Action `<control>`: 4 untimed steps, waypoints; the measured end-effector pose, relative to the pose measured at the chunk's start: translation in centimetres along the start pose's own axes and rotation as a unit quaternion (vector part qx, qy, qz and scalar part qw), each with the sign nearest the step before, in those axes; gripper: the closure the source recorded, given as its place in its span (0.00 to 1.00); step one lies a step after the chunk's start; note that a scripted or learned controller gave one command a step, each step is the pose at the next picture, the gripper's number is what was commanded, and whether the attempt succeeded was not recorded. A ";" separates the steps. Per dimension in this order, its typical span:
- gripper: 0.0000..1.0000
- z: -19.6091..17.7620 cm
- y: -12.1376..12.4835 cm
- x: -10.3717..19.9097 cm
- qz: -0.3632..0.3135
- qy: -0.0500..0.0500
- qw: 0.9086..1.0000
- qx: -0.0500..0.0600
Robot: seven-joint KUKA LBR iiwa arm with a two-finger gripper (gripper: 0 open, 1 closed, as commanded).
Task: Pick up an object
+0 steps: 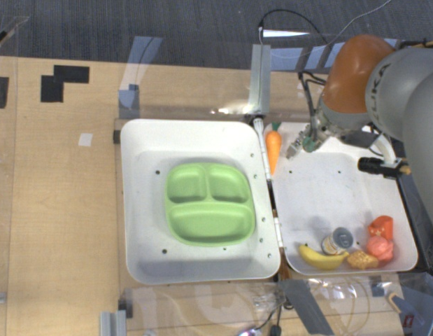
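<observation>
1. Tabletop: light wood, bearing two shallow white bins side by side.
2. Left bin: holds a green divided plate with three compartments, lying flat near the bin's middle.
3. Right bin: most items sit along its near edge; the middle floor is bare.
4. Carrot: orange with a green top, lying along the right bin's left wall at the far corner, pointing toward the near side.
5. Banana: yellow, at the near edge, just left of the other pieces.
6. Small tin can: metal lid facing up, just behind the banana and touching or nearly touching it.
7. Brownish-yellow piece: right of the banana; too small to identify.
8. Pink-red piece and red-orange piece: in the near right corner, close together.
9. Arm: grey with an orange band, reaching in from the right over the right bin's far edge.
10. Gripper: low at the far left of the right bin, just right of the carrot and apart from it. Cannot tell whether the jaws are spread or pressed together; nothing visible between them.
</observation>
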State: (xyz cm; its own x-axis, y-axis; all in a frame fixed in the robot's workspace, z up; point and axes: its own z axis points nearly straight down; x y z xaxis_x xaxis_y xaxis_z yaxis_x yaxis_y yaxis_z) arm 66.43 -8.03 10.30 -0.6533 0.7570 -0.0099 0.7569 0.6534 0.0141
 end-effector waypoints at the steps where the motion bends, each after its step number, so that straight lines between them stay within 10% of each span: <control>1: 0.00 0.1 -0.1 0.1 0.000 0.003 1.000 0.003; 2: 1.00 -1.3 0.2 -0.1 -0.001 -0.002 1.000 -0.002; 3: 0.00 -1.3 0.1 -0.1 -0.002 -0.001 1.000 0.000; 4: 0.00 -1.2 0.1 -0.1 -0.002 -0.001 1.000 0.000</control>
